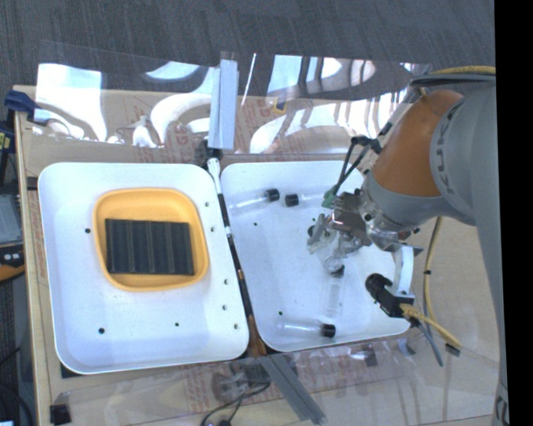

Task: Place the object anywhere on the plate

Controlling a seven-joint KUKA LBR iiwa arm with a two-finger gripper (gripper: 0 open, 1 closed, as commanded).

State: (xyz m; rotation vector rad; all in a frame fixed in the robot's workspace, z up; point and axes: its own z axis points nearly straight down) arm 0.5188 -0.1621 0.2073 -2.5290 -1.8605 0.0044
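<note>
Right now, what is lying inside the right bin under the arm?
In the right bin I see clear tubes with black caps: one near the top, one at the bottom, one below the pincer. A loose black cap lies nearby. The arm covers the bin's right side.

The yellow plate (149, 238) is set in the middle of the left bin (70, 328), with bare white floor left around it on every side. Its top is taken up by a dark ribbed insert (152, 246). The path between bins is crossed by a raised divider (231, 253). In the right bin (270, 321), clear tubes (305, 327) are scattered near the edges, and the middle is crowded by the arm (422, 167).
</note>
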